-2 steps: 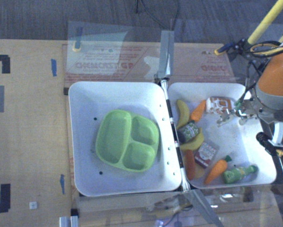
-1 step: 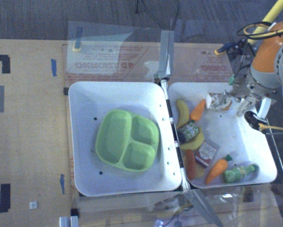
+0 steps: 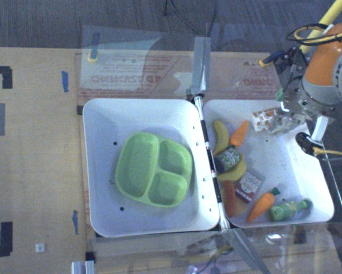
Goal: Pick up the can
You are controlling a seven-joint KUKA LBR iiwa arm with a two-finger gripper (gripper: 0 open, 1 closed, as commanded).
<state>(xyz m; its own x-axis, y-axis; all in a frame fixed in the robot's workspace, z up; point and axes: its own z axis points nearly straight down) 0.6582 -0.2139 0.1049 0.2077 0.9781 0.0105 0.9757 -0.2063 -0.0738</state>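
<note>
The pincer (image 3: 285, 117) hung at the right bin's (image 3: 322, 207) far edge; I couldn't tell its opening. The can (image 3: 228, 158) lay well to its left, among bananas (image 3: 221, 137).

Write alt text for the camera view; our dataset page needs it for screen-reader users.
A grey-and-orange robot arm's gripper hovers over the right bin's far corner, beside a small carton. The bin holds bananas, carrots, a dark can and a green bottle; the left bin holds a green divided plate.
</note>
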